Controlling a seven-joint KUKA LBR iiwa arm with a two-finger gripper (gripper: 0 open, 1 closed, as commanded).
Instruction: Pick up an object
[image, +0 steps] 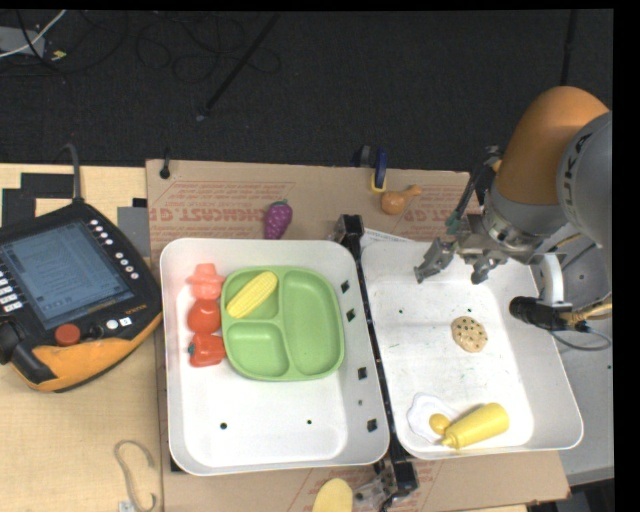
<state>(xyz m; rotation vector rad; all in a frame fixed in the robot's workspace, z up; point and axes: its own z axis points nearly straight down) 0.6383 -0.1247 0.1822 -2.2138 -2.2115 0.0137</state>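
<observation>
Over the right bin (560, 400), near its back edge, the gripper (460, 262) hangs w/ fingers (432, 266) spread wide apart, nothing btwn them. Arm (560, 150) comes in from the right, orange band up top. In the right bin: cookie (468, 333) mid-bin, well apart from the fingers; yellow bottle (476, 424) lying on its side at the front, just beside a fried egg (428, 412). Left bin (260, 430): green tray (285, 325) w/ corn (250, 293) in its back-left compartment; red toy (204, 318) touching the tray's left side. On the bench, behind the bins: purple grape (278, 218), orange duck (398, 199). Far left: tablet (65, 290).
</observation>
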